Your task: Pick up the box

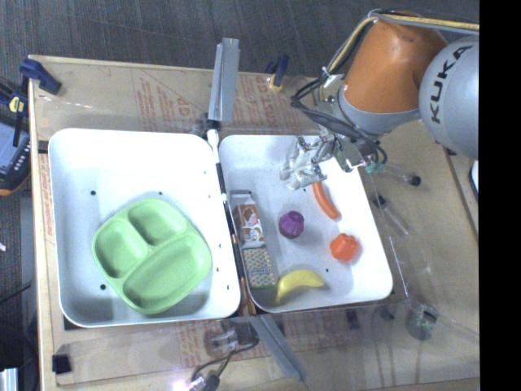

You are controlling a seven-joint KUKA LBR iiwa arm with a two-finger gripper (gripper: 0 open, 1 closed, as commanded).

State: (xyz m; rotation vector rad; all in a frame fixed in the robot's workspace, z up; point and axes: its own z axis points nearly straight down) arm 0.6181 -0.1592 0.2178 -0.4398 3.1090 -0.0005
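The box (253, 245) is a long narrow carton with a printed picture, lying flat along the left wall of the right bin (370, 279). My gripper (303, 172) hangs over the upper middle of that bin, well up and to the right of the box. Its fingers look parted, with nothing between them. The orange-banded arm reaches in from the upper right.
In the right bin lie an orange carrot (326, 201), a purple plum (291, 224), a small orange-red pepper (344, 247) and a yellow banana (299, 283). The left bin (69, 157) holds a green divided plate (152, 254).
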